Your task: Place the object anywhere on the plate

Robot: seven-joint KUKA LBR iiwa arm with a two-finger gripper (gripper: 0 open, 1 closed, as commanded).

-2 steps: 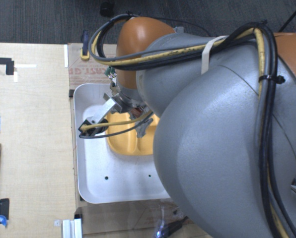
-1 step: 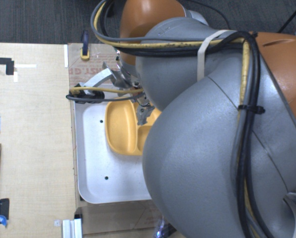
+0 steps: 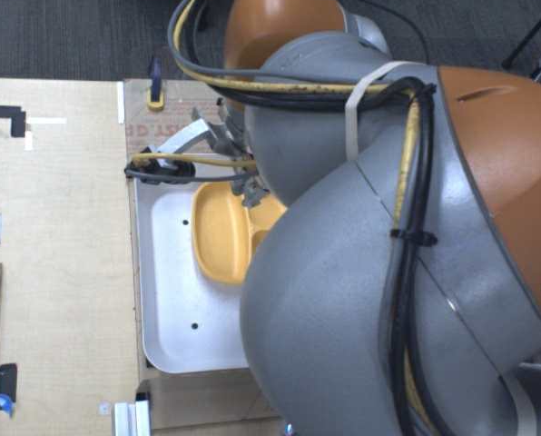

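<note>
A yellow plate [image 3: 221,239] lies in the upper part of a shallow white bin [image 3: 166,289]. My big grey and orange arm [image 3: 388,243] reaches in from the right and covers the plate's right side and most of the bin. The gripper [image 3: 237,163] sits at the bin's top edge, just over the upper end of the plate. Its metal parts are crowded under the wrist. Whatever lies under the arm is hidden.
A pale wooden benchtop [image 3: 53,207] spreads to the left of the bin. On it are a small black block [image 3: 7,116] at the top and another black piece [image 3: 5,384] at the bottom left. A blue and orange clamp [image 3: 155,89] stands above the bin.
</note>
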